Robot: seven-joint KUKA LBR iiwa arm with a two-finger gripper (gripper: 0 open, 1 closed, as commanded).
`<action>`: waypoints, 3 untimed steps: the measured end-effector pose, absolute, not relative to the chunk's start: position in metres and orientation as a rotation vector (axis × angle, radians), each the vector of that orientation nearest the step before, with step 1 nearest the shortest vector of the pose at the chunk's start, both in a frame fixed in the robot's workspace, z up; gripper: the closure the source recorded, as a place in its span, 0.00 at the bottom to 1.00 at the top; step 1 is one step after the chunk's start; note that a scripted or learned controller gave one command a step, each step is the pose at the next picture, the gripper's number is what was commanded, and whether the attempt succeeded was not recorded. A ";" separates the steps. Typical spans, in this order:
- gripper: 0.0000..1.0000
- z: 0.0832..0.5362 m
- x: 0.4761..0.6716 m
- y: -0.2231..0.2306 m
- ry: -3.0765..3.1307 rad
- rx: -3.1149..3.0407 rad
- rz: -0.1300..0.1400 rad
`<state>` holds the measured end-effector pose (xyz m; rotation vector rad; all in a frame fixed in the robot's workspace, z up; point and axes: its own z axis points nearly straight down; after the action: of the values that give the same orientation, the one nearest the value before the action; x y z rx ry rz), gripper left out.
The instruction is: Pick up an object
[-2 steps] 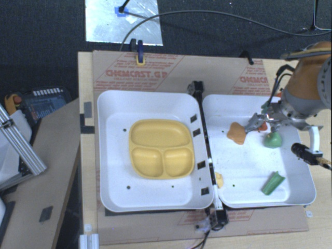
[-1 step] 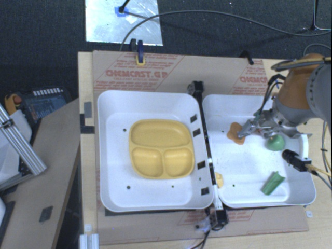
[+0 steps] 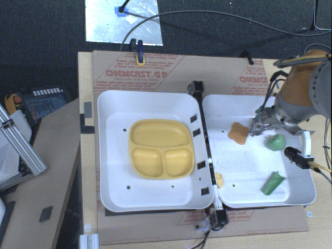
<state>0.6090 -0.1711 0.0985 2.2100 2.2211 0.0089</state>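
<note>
In the right bin (image 3: 244, 191) lie an orange toast-like piece (image 3: 238, 133), a round green piece (image 3: 276, 141) and a long green piece (image 3: 272, 183). My gripper (image 3: 257, 127) hangs low over the bin's far part, just right of the orange piece and left of the round green piece. Nothing shows between it and either piece.
A yellow divided plate (image 3: 160, 148) lies in the left bin (image 3: 111, 139). A small yellow scrap (image 3: 219, 180) sits by the divider between the bins. The arm's grey and orange wrist (image 3: 303, 87) reaches in over the right bin's far right corner.
</note>
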 end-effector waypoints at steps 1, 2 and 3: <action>1.00 0.156 0.617 -0.163 2.223 2.210 0.007; 1.00 0.217 0.610 -0.161 2.222 2.210 0.007; 1.00 0.240 0.612 -0.161 2.225 2.213 0.004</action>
<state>0.6115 -0.1610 0.2404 2.2127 2.2246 0.0039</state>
